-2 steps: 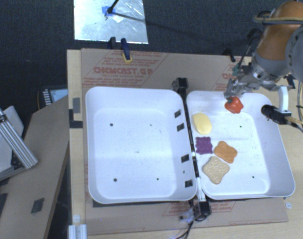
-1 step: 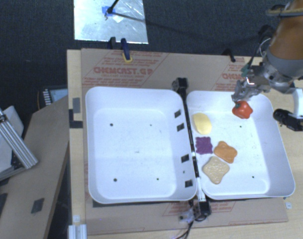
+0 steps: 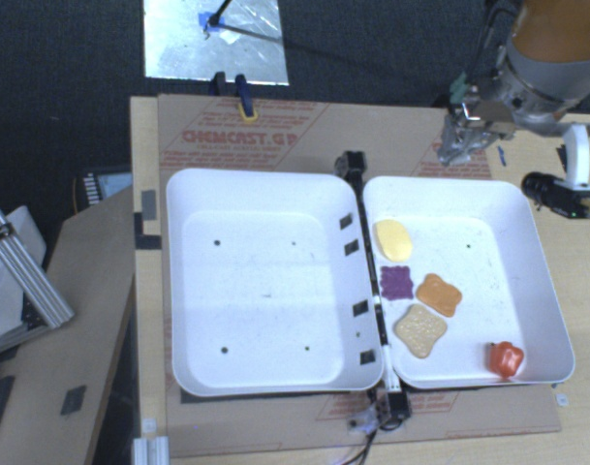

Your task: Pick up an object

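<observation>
The right bin (image 3: 527, 260) holds several small items. A pale yellow oval piece (image 3: 393, 239) lies near its left wall, with a purple piece (image 3: 396, 282) just below it. An orange piece (image 3: 439, 294) and a tan cracker-like piece (image 3: 420, 330) lie toward the middle front. A red piece (image 3: 506, 358) rests in the front right corner. My gripper (image 3: 459, 146) hangs above the bench just beyond the right bin's far rim, well apart from every item, with nothing seen between its fingers.
The left bin (image 3: 193, 260) stands beside the right one, joined by a black-clipped divider (image 3: 357, 250). A shiny metal sheet (image 3: 215, 27) lies at the back left. A blue and yellow clamp (image 3: 244, 100) sits on the cardboard's far edge.
</observation>
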`<state>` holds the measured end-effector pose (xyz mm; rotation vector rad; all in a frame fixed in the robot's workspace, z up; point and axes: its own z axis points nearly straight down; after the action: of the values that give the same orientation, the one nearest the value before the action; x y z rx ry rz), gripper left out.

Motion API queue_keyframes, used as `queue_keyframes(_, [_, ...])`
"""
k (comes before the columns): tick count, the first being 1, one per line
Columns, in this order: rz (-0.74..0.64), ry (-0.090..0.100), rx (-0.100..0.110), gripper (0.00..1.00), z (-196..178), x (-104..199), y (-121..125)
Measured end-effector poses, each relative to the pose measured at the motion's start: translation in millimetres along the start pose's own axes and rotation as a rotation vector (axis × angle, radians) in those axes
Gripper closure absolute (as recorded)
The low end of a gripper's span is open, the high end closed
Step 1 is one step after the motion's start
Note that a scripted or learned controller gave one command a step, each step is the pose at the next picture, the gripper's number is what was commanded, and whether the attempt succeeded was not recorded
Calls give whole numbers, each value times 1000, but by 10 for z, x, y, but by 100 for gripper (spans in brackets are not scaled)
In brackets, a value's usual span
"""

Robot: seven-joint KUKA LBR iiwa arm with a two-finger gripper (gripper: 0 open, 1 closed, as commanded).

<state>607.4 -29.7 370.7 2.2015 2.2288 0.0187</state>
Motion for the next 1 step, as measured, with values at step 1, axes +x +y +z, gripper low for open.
queue_keyframes(1, [10,-4,-4,100,-1267,-223,-514])
